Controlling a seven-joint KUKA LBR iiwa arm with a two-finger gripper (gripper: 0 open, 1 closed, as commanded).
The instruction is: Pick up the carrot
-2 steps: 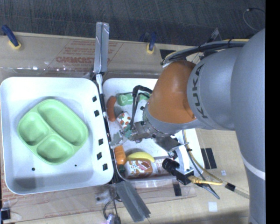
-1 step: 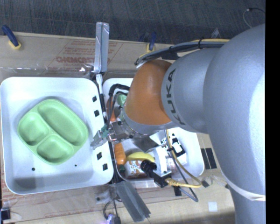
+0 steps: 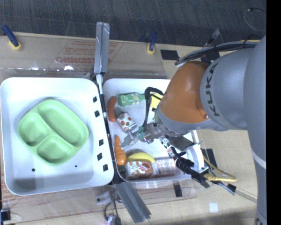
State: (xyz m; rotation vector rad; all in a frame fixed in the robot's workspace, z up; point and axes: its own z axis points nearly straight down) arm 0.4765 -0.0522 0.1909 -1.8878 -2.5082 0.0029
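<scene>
The carrot [image 3: 118,150] is a short orange piece lying along the left wall of the right bin [image 3: 131,84], near its front. My gripper [image 3: 141,134] hangs over the middle of that bin, a little right of and behind the carrot and apart from it. The grey arm with its orange band [image 3: 187,100] covers the right part of the bin. I see nothing held in the gripper.
Around the carrot lie a yellow banana [image 3: 141,157], a red-labelled bottle [image 3: 150,168], a red-and-white can [image 3: 126,121], a reddish sausage-like piece [image 3: 112,108] and a green bottle [image 3: 130,99]. The left bin [image 3: 18,90] holds a green divided plate [image 3: 54,131].
</scene>
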